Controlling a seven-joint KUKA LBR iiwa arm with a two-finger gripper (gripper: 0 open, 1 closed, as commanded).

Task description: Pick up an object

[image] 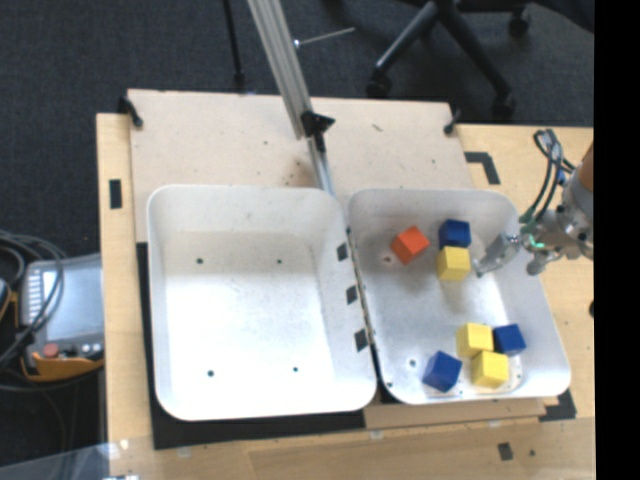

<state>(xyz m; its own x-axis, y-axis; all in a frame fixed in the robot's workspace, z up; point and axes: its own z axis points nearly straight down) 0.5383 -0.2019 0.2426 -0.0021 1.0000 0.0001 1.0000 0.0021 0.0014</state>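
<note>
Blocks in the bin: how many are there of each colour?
All lie in the right bin.
Orange block: 1
Blue blocks: 3
Yellow blocks: 3
Total: 7

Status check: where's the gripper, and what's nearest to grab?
Gripper open, low over right bin, holding nothing. Nearest: yellow cube, just left of fingertips. Blue cube and orange cube crowd it.
</note>
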